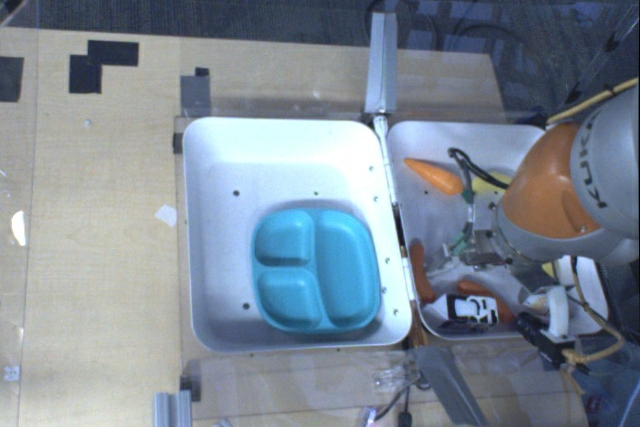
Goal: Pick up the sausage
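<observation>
Sausage [421, 277] lies at the right bin's [520, 137] left wall, with the gripper [468, 250] low just beside it.

You'll find the reddish-brown sausage pressed along that wall, near the bin's front corner, probably part-hidden by clutter. You cannot tell whether the gripper is spread or closed; the wrist's orange band [548, 190] hides much of it. Watch for a miss: the wall leaves little room on one side, and the black-and-white packet [471, 307] and carrot [435, 175] nearby could be nudged or grabbed instead. The packet's print is too small to read; part of "KUKA" shows on the arm. The blue tray [315, 267] sits in the left bin [280, 140].
</observation>
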`<state>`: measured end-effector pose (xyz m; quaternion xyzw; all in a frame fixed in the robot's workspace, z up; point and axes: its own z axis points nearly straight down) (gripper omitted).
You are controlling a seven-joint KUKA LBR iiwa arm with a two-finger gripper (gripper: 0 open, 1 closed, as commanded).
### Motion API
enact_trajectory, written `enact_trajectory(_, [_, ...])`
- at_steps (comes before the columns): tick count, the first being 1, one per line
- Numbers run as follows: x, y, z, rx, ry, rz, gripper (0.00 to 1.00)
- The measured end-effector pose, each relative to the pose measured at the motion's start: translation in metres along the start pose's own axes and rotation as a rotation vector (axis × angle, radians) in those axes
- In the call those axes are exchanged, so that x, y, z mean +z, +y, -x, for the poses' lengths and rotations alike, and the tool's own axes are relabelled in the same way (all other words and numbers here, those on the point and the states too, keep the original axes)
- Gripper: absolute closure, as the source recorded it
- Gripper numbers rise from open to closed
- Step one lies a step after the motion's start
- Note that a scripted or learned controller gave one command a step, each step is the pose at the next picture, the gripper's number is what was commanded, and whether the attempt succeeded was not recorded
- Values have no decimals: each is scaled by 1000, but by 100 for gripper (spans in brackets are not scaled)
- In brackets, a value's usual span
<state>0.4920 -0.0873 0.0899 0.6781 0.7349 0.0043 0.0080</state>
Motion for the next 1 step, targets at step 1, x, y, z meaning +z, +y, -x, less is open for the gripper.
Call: enact_trajectory(1, [0, 0, 0, -31, -1, 1, 0])
